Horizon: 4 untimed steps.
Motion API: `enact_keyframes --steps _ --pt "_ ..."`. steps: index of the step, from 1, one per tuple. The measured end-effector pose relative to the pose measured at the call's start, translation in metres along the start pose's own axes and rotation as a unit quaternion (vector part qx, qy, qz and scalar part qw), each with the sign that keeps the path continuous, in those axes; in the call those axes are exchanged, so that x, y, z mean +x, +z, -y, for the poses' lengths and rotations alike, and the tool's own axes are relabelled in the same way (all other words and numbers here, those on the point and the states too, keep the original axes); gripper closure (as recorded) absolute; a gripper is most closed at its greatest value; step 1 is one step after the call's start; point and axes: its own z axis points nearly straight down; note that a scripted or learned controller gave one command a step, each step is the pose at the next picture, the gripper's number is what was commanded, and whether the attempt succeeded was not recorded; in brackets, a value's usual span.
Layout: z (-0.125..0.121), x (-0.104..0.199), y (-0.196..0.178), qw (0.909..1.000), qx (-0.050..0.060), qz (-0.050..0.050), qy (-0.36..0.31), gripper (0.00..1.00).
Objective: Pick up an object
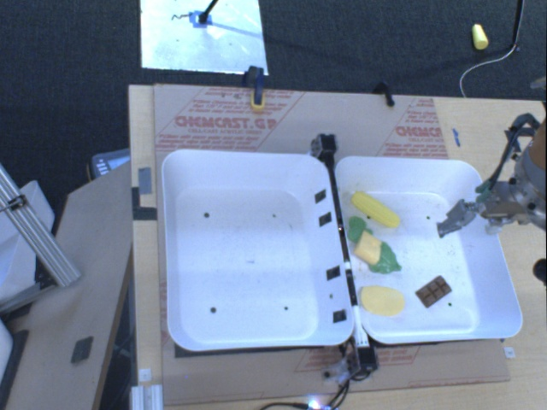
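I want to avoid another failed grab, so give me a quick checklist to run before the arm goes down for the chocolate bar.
1. Chocolate bar lies in the right bin: ok.
2. Bar apart from the yellow oval piece and the green piece: ok.
3. Tool above the right bin: ok.
4. Tool directly over the bar: not ok, it sits further back.
5. Tool open: cannot tell.
6. Corn cob out of the path: ok.

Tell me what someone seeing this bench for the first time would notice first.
Probably the bright toy food clustered in the right bin: a corn cob at the top, a yellow block on a green leafy piece, a yellow oval and a chocolate bar lower down. Next, the gripper reaching over that bin's right side.
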Motion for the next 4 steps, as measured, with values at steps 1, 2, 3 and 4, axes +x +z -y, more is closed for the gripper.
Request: enact_keyframes --steps 1,2,3,4 --pt "-0.001 0.0 -0.011 1.0 -0.002 0.0 -0.001 1.0" --pt "0.026 0.045 -0.214 0.9999 -0.01 0.001 -0.003 1.0" --pt "0.027 0.1 -0.072 1.0 0.006 -0.002 -0.003 1.0" --pt "0.025 0.143 -0.222 1.0 -0.008 -0.001 -0.003 1.0"
